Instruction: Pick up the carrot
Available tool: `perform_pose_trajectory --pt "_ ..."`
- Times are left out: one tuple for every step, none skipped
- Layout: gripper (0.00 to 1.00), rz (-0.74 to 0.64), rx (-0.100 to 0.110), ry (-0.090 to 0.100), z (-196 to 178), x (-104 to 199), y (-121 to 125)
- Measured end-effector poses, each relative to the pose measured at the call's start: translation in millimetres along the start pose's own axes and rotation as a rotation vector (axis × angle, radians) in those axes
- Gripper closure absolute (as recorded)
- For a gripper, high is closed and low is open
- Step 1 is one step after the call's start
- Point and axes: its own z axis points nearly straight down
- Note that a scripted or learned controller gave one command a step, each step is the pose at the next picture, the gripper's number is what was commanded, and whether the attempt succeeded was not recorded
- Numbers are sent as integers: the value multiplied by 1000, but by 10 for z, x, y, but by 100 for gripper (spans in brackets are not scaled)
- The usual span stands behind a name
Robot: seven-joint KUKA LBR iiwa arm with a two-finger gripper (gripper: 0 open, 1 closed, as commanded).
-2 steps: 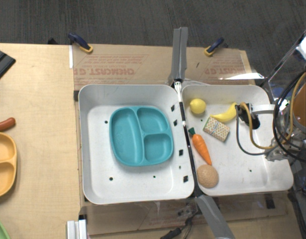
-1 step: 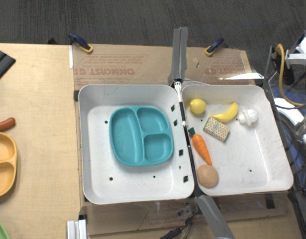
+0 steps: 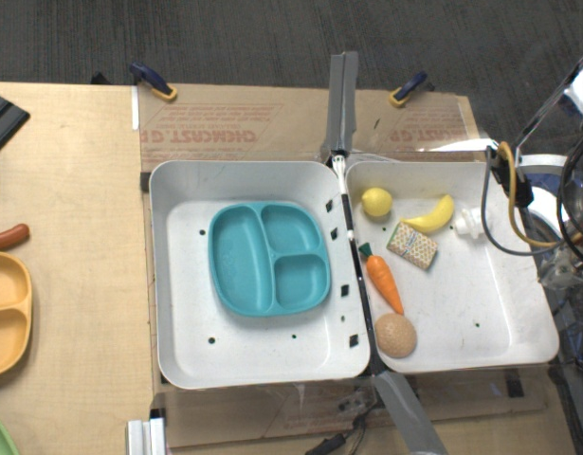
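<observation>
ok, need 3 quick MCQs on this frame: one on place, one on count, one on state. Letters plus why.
1. Where does the orange toy carrot with a green top lie?
A. in the teal divided plate
B. in the right white bin, near its left wall
C. on the wooden bench

2. How many compartments has the teal divided plastic plate?
A. two
B. three
C. five

3. What does the teal plate hold?
A. nothing
B. the carrot
C. a lemon

Answers:
1 B: the carrot rests by the left wall of the right white bin, between the yellow round lemon and the tan round ball.
2 B: one long section and two smaller ones.
3 A: all sections show bare teal.
</observation>
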Motion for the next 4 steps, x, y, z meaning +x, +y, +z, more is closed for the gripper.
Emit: perform_pose_trajectory --pt "100 5 -2 -2 561 -113 -347" --pt "100 359 0 2 -561 71 -26" --pt "100 113 -2 1 20 -17 -73" --pt "100 109 -3 -3 468 -186 -296"
